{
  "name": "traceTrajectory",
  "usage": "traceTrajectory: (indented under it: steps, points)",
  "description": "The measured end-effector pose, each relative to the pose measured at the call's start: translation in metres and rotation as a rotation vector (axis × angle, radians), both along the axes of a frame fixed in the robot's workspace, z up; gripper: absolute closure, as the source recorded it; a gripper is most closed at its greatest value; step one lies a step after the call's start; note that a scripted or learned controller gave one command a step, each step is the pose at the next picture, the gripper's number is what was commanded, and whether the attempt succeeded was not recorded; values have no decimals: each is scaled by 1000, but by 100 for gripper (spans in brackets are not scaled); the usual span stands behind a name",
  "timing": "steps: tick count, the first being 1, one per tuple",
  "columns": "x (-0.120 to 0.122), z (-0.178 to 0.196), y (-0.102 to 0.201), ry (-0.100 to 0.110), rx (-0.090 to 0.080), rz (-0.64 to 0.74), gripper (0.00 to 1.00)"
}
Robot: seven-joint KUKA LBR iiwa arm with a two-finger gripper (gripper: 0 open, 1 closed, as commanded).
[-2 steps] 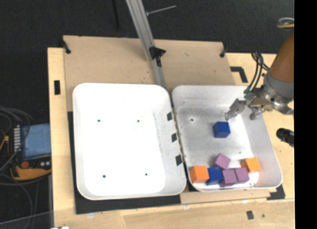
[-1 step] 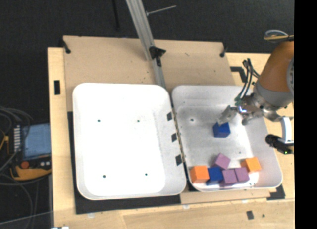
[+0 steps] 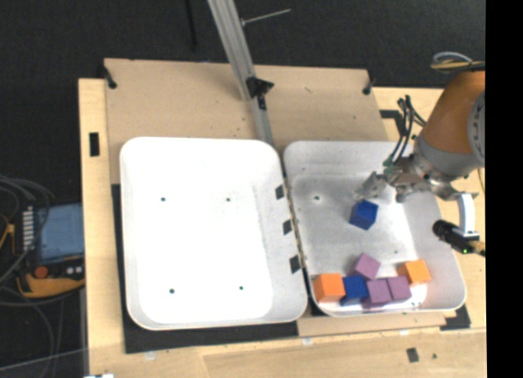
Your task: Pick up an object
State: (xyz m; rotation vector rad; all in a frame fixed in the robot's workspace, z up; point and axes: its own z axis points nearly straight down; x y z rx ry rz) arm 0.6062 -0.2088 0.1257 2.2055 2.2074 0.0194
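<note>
Blue cube (image 3: 364, 214) alone near the middle of the right bin (image 3: 327, 174), tilted, one corner up, well apart from the pile along the near wall. Looks like a small foam or plastic block: light, stiff enough, matte sides, probably not slippery and not fragile. Just a guess from the look of it.

Gripper (image 3: 387, 179) just up and right of that cube, near but apart. Jaws look spread somewhat, nothing between them.

Best hold: two opposite flat faces, not the corners. With the tilt, a squeeze across edges would likely pop it out or roll it flat. Light block, so could skid on the smooth bin floor if nudged on one side first.

Pile by the wall: orange cube (image 3: 329, 286), another blue one (image 3: 355, 286), purple ones (image 3: 378, 290), touching each other, plus an orange one (image 3: 417, 271) just beside. Packed too tight for a clean pinch. Left bin (image 3: 204, 229) beside it on the tabletop (image 3: 98, 205).
</note>
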Motion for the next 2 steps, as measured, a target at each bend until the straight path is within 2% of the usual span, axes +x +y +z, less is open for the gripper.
traceTrajectory:
  steps: [1,2]
  points:
    - [2,11,-1,-7,-1,-2,100]
    - [3,57,3,18,4,2,100]
